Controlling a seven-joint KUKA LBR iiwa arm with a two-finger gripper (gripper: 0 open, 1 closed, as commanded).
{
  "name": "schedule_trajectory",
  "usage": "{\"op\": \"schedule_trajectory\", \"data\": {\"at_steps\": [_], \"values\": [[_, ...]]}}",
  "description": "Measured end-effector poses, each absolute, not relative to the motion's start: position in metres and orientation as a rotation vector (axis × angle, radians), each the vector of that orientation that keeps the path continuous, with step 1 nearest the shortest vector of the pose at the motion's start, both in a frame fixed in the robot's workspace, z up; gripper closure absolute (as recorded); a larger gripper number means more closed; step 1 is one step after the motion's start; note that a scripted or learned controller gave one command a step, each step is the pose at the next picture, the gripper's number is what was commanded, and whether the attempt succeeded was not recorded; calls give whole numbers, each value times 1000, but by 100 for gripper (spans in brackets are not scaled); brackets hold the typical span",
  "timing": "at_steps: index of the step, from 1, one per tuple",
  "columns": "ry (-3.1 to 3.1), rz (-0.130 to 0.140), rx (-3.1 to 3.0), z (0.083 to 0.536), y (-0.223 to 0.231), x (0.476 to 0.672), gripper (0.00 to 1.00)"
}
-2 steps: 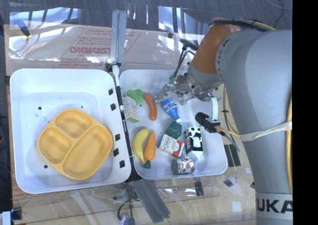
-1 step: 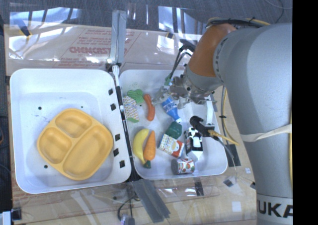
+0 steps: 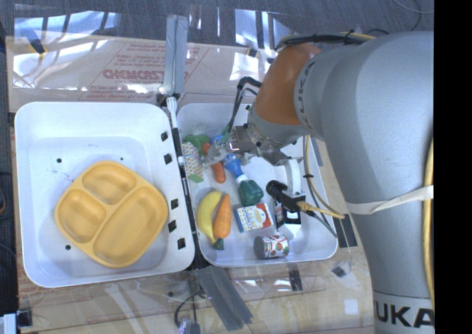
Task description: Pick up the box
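The grey arm (image 3: 369, 126) shows "UKA" lettering low on its body. Two white bins: the left bin (image 3: 44, 126) bears one yellow divided plate (image 3: 110, 212); the right bin (image 3: 313, 248) bears one small box (image 3: 252, 217), with a red-and-white label too small to read, between carrot (image 3: 222, 216) and can (image 3: 273, 245). The gripper (image 3: 228, 144) hangs near the bin's far end, well apart from the box; its opening cannot be told.

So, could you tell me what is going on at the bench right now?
The arm reaches into the right bin, its gripper low over the clutter at the far end. The box lies apart from it toward the near end, beside a carrot, a banana and a can. The left bin holds a yellow divided plate.
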State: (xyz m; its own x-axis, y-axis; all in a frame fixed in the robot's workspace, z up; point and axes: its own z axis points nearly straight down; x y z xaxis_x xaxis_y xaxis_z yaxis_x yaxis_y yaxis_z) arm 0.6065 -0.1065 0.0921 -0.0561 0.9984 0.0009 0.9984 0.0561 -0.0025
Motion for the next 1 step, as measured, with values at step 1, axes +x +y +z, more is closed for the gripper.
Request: {"op": "schedule_trajectory", "data": {"at_steps": [1], "values": [[-2563,1,-1818,212,-115,589,0]]}}
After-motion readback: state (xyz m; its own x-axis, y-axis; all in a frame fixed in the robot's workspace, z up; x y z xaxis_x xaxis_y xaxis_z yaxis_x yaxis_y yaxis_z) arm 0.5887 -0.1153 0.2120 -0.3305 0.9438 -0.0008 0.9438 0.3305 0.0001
